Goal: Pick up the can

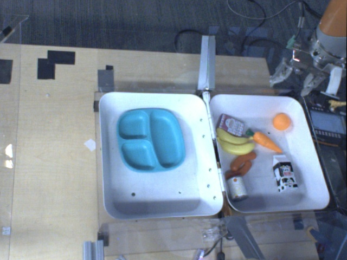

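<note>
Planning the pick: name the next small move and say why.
Probably swing the gripper down-left over the right bin toward the can. The gripper hangs past the bin's far right corner, while the can lies at the near left, below the sausage.

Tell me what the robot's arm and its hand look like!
The arm has an orange band, with grey metal just below it. Its gripper is a silvery grey cluster of metal parts with pale fingers. Thin dark cables loop across the floor nearby.
</note>
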